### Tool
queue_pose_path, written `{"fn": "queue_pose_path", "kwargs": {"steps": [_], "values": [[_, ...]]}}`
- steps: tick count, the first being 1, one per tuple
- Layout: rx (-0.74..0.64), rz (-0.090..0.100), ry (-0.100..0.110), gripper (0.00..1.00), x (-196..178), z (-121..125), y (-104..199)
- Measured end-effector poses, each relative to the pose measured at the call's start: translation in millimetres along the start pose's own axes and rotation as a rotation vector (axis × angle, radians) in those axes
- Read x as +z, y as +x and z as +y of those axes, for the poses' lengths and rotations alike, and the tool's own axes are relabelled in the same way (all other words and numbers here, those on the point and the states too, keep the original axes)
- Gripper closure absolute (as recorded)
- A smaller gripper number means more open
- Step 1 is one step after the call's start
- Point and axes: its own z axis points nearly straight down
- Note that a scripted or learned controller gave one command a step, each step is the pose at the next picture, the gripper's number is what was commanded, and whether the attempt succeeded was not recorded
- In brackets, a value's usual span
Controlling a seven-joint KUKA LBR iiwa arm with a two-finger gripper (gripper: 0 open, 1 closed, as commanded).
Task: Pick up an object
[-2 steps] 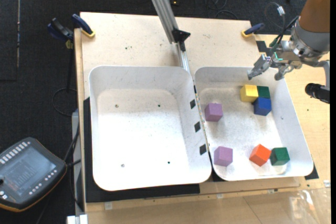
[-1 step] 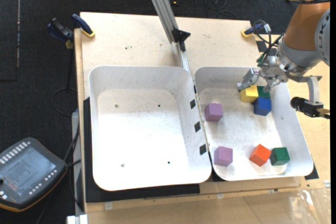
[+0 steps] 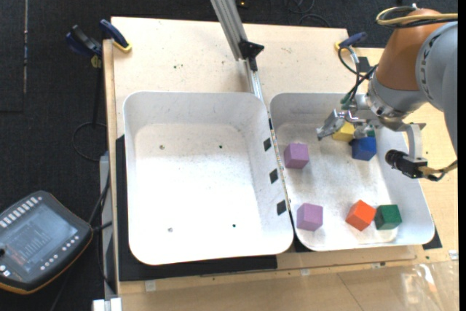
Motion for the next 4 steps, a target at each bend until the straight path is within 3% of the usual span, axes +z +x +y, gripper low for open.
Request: {"fn": "queue_pose_path", "kwargs": {"steps": [1,2,3,4], "values": [[0.002,-0.002,-0.016,0.0,2,5,-2],[0.002,-0.004,-0.016,1.0,-6,5,-2],[0.0,0.003,-0.004,1.0,-50,8,-4],[-0.001,0.002,-0.007,1.0,-114,9,-3]]}}
